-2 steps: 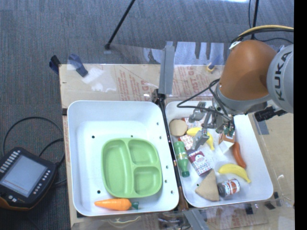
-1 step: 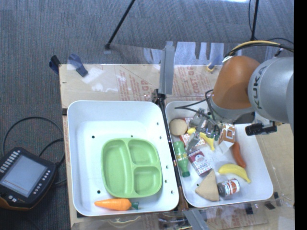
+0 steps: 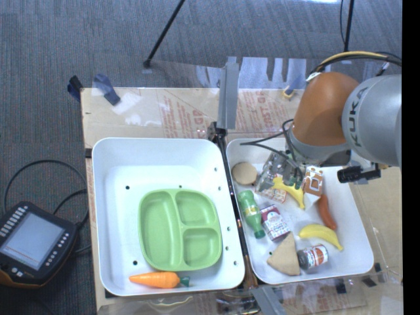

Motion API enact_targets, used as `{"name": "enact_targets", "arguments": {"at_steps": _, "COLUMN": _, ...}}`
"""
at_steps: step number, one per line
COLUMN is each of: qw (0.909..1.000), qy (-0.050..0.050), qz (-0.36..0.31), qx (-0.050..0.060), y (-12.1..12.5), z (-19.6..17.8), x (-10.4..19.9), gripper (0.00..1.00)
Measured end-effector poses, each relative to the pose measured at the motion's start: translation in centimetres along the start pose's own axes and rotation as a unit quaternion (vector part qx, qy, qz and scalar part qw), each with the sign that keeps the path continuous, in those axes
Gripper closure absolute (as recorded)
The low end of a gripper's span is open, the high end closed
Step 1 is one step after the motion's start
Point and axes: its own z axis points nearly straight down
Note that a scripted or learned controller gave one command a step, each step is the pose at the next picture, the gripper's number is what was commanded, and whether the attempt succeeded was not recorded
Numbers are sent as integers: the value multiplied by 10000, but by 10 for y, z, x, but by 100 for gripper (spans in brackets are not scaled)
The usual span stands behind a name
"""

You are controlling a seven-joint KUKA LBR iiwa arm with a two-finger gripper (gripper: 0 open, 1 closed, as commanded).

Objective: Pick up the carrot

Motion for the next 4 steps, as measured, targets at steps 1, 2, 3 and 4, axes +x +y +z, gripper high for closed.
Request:
{"name": "enact_targets", "arguments": {"at_steps": 1, "qw": 10000, "qy": 1, "qz": 4, "qx": 1, "y": 0, "z": 0, "x": 0, "gripper": 0}}
{"name": "enact_targets", "arguments": {"at_steps": 2, "qw": 9788, "qy": 50, "qz": 2048, "qx": 40, "y": -30, "z": -23, "x": -27, "gripper": 0}}
{"name": "enact_targets", "arguments": {"at_steps": 3, "qw": 9788, "qy": 51, "qz": 2047, "qx": 40, "y": -30, "z": -23, "x": -27, "gripper": 0}}
{"name": "enact_targets", "arguments": {"at_steps": 4, "qw": 9400, "qy": 36, "qz": 3410, "qx": 49, "y": -42, "z": -217, "x": -6, "gripper": 0}}
